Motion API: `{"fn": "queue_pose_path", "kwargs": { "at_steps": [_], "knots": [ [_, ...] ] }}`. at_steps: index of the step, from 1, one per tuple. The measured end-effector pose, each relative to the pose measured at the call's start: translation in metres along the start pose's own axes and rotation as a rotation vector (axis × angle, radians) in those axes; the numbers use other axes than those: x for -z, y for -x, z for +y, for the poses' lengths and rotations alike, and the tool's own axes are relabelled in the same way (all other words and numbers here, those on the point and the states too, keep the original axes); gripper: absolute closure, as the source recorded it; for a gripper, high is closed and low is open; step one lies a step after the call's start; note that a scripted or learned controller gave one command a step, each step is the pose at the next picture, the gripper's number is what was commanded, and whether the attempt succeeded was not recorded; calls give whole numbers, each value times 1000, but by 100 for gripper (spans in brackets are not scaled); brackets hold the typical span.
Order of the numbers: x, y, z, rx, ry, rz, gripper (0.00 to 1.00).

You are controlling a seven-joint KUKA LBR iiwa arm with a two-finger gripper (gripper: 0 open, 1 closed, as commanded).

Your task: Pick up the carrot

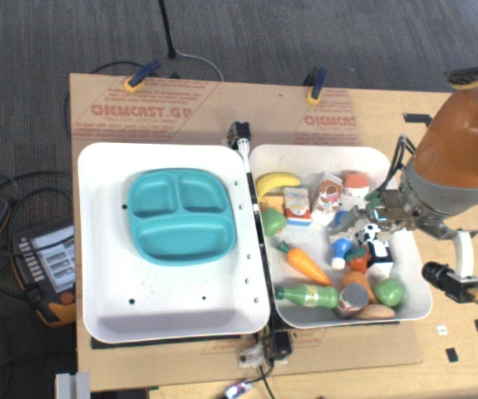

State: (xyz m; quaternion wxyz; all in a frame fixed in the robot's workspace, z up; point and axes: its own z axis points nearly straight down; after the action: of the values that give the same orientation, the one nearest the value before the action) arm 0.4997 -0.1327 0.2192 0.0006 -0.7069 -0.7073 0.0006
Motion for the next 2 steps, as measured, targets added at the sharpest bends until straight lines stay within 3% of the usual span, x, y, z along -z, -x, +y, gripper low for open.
{"fn": "queue_pose_path", "kwargs": {
  "at_steps": [1,2],
  "knots": [
    [-85,-35,-17,-103,-2,1,0],
    [-131,-36,-15,-225,1,2,0]
  ]
}}
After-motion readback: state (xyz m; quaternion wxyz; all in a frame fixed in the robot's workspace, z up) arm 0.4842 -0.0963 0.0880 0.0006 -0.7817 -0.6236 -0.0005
